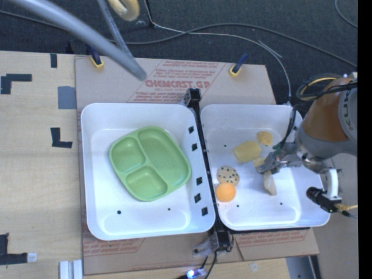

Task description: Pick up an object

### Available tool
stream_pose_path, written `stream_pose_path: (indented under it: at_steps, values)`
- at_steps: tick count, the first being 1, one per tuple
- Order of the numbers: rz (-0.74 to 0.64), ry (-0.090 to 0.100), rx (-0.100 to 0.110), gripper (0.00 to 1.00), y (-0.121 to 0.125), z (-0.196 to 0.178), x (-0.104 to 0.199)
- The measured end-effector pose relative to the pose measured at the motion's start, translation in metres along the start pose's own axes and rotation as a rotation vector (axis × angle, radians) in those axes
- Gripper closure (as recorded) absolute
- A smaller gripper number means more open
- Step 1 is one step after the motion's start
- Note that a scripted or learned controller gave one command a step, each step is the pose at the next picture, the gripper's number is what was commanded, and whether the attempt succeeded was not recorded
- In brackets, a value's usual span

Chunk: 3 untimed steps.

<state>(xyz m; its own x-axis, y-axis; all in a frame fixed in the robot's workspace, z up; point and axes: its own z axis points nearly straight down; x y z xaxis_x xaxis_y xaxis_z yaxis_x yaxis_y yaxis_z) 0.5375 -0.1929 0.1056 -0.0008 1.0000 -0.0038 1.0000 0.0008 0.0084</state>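
Observation:
The right bin [250, 217] holds several small food items: a yellow wedge [247, 151], a small yellow-orange piece [265, 138], a speckled round cookie [228, 174], an orange ball [225, 192] and a pale beige piece [269, 184]. My gripper [268, 166] is low in this bin, right of the yellow wedge and just above the beige piece. Its dark fingers point left and down. Whether anything sits between them is not clear.
The left bin [99, 214] carries a green divided plate [150, 162]. A black divider [200, 156] runs between the bins. The grey arm with its orange band [325, 118] comes in over the right bin's right wall. Cables lie behind the bench.

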Motion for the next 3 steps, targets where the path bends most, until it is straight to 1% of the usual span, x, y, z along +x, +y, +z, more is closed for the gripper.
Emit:
stream_pose_path:
  at_steps: [1,2,3]
  values:
    - [0.000,0.002,0.004,1.00,-0.001,-0.062,-0.003]
    - [-0.001,0.002,0.005,1.00,-0.002,-0.106,0.002]
    - [-0.001,0.002,0.003,1.00,0.000,-0.159,0.002]
